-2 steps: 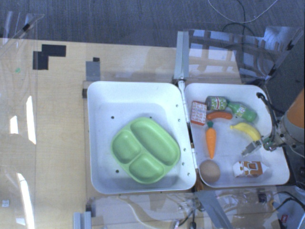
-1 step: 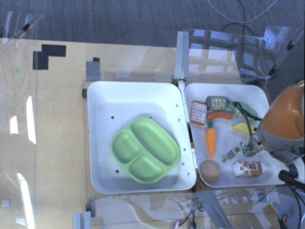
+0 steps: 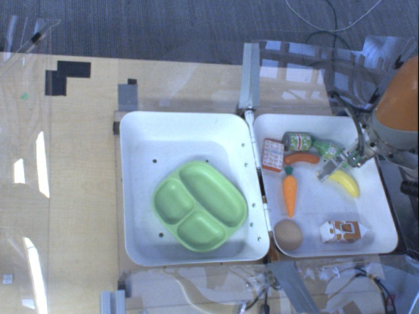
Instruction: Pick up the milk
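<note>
1. Right, nearest to me along the bottom of the right bin (image 3: 390, 241) I have the milk (image 3: 340, 231), a small white and brown carton lying on its side in the bin's near right corner, apart from everything else.
2. Just left of it, in the near left corner of that same bin, I see a round brown ball-like item (image 3: 288, 234), sitting close to the bin's wall; I can't make out what it is.
3. Moving up, an orange carrot (image 3: 290, 193) with a green top lies lengthwise, pointing toward me, between the brown item and the things farther back.
4. To the right of the carrot there's a yellow banana (image 3: 346, 183), and the gripper (image 3: 329, 169) is right at its far end; I read the jaws as open, with nothing between them, well apart from the milk.
5. Over in the left bin (image 3: 131, 195) a green divided plate (image 3: 200, 205) with three compartments rests slightly tilted toward the near side.
6. Farther back in the right bin I've got a red sausage (image 3: 301, 159) lying crosswise, a small red and white packet (image 3: 272, 155) to its left by the bin's wall, and a green bottle (image 3: 298, 140) with a dark label behind them.
7. At the far right, the arm's orange band (image 3: 400, 103) comes in over the bin's edge, and both bins sit on the pale wooden worktop (image 3: 65, 175).
</note>
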`<move>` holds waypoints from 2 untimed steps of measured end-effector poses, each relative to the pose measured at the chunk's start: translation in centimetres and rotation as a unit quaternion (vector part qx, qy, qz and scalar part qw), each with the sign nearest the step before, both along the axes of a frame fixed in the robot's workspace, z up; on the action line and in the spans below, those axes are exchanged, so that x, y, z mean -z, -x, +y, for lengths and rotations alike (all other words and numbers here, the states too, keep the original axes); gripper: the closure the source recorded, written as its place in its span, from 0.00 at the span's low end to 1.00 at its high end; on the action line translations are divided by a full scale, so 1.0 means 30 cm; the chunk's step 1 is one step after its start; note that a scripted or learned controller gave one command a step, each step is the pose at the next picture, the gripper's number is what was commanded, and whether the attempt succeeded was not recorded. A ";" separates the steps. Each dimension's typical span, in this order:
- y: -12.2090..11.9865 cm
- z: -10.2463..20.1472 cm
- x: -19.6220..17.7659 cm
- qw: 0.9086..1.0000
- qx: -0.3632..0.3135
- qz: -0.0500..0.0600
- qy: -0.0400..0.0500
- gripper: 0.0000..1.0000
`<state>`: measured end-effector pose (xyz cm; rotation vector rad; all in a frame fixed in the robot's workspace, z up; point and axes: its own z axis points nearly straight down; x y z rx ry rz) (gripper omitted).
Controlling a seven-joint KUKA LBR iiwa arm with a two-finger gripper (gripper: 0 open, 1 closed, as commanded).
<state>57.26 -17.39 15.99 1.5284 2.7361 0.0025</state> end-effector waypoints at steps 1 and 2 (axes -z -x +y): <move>0.273 -0.108 -0.063 0.999 -0.054 0.000 0.000 0.00; 0.266 -0.109 0.109 0.992 -0.123 -0.005 0.002 0.00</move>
